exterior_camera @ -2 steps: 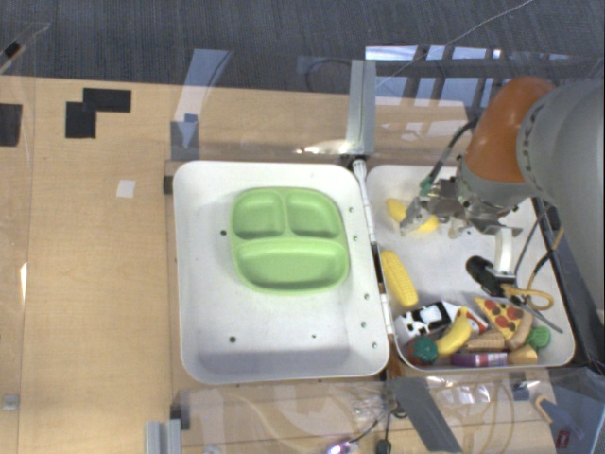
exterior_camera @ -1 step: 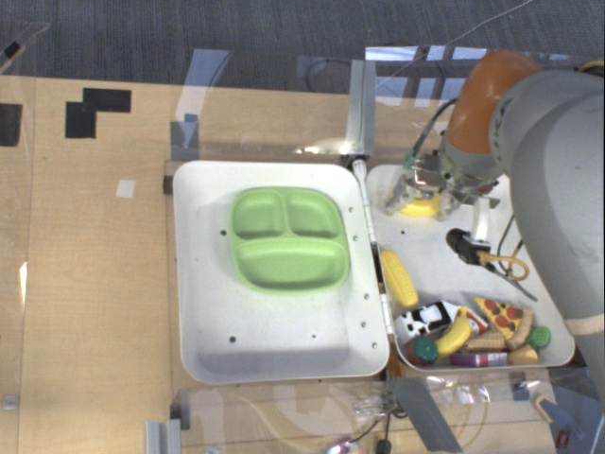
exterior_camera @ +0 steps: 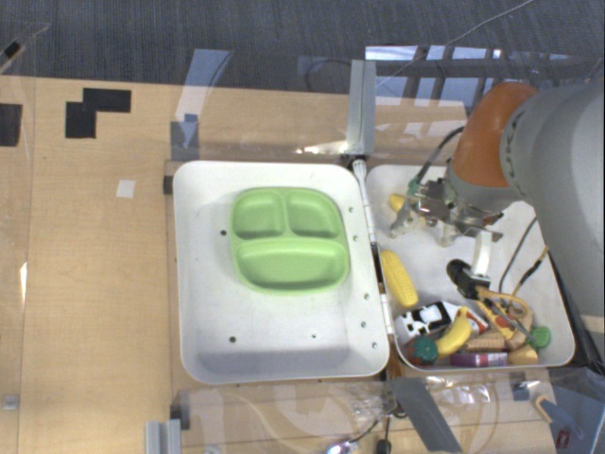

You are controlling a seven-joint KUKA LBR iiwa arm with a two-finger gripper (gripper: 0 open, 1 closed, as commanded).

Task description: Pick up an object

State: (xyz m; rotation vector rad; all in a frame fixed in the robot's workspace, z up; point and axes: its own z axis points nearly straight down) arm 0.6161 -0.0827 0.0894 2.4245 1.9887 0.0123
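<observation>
camera view looks down on two white bins set side by side on the counter (exterior_camera: pixel 85 282), so things can be taken from one and the other kept apart. left bin (exterior_camera: pixel 203 348) carries one green divided plate (exterior_camera: pixel 286 237), lying flat near its middle. right bin (exterior_camera: pixel 416 173) holds the pickable clutter, heaped toward its near corner: one corn cob (exterior_camera: pixel 398 279), one banana (exterior_camera: pixel 456 330), one black-and-white toy (exterior_camera: pixel 425 319) and several smaller bits i cannot count. the claw (exterior_camera: pixel 442 218) hangs over the far, barer part of that bin, well apart from the heap; whether it is open or closed i cannot tell, and nothing shows in its grip.
</observation>
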